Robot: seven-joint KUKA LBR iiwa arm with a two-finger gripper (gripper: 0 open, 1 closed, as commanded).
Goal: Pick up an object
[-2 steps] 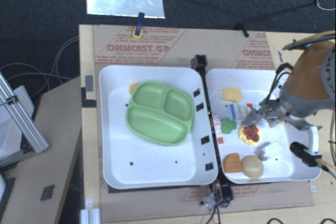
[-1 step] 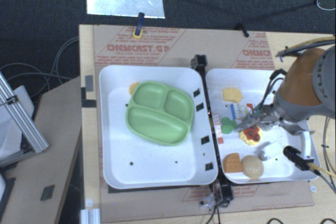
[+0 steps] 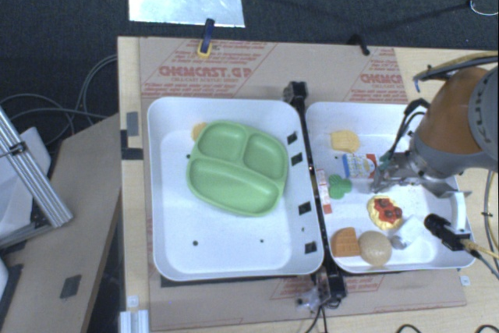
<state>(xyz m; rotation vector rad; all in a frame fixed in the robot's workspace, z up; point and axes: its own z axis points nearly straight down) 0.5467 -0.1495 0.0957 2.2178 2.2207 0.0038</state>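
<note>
My gripper hangs low over the middle of the right bin, reaching in from the right. Just left of it lies a white packet with blue and red print. A small green piece sits below that packet. Right under the gripper's near side rests a yellow toy pizza slice with red topping. A yellow piece lies toward the back of the bin. At the front sit an orange-brown piece and a beige round one.
The left bin holds a green divided plate, with a small yellow thing peeking out behind its far left edge. A black divider runs between the bins. The grey and orange arm covers the right bin's right side.
</note>
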